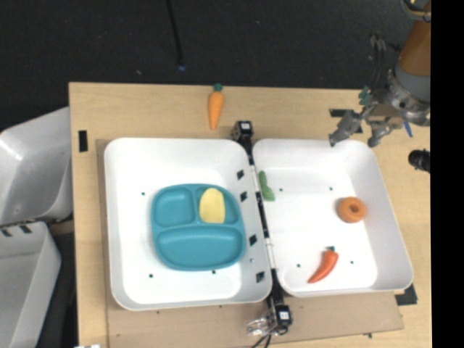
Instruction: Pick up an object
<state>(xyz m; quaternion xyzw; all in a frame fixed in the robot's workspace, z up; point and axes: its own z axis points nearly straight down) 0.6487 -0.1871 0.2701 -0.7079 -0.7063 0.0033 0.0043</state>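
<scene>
My gripper [357, 135] hangs at the far right, above the back edge of the right bin [312, 159], with its two fingers spread open and nothing between them. In that bin lie an orange doughnut [351, 209], a red chilli pepper [323, 265] and a small green piece [266, 186] by the left wall. The left bin [127, 267] bears a blue divided plate [197, 227] with a yellow lemon-shaped piece [212, 205] in its upper right compartment. A toy carrot [215, 107] lies on the bench behind the bins.
The wooden bench [130, 107] surrounds both bins. A white object [29, 172] stands off the bench at the left. A black clip [242, 130] sits at the back where the bins meet.
</scene>
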